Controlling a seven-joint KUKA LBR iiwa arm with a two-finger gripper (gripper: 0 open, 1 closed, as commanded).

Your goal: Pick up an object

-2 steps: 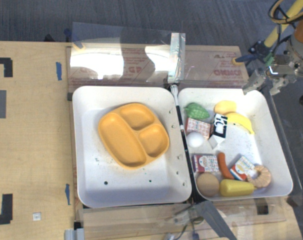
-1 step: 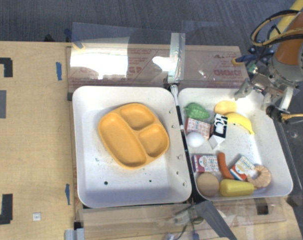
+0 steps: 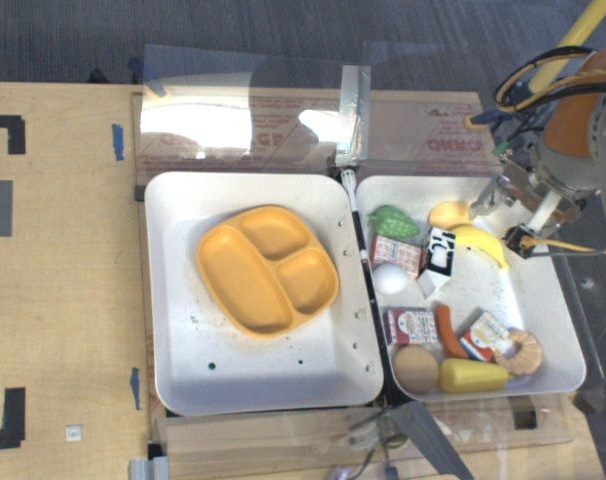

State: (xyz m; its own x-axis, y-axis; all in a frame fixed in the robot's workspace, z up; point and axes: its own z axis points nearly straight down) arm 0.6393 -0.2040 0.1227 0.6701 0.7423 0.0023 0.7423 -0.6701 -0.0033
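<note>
- The grey arm with its orange band [image 3: 573, 128] reaches in from the right over the far right corner of the right white bin [image 3: 553, 298].
- The two-finger gripper [image 3: 513, 213] hangs at that corner, just above the far end of a yellow plastic banana [image 3: 480, 241]; whether its jaws stand wide or narrow cannot be told from this angle, and nothing is seen between them.
- Beside the banana, to its left, lies a small yellow lemon-like fruit [image 3: 447, 213], with a black-and-white carton [image 3: 440, 253] just near of it.
- At the far left of the right bin sits a green leafy toy [image 3: 395, 220], with a pink-and-white packet [image 3: 397, 255] and a white ball [image 3: 391, 281] nearer.
- Along the near side lie a second pink packet [image 3: 411, 325], a red sausage [image 3: 446, 330], a tan egg-shaped object [image 3: 415, 367], a yellow cylinder-like block [image 3: 472, 374], a colourful small wrapper [image 3: 486, 337] and a brownish round pastry-like thing [image 3: 525, 352].
- The left white bin [image 3: 173, 368] holds an orange plastic tray with three compartments [image 3: 267, 268], lying in its middle.
- A clear plastic sheet [image 3: 253, 108] stands along the far side of the bins.
</note>
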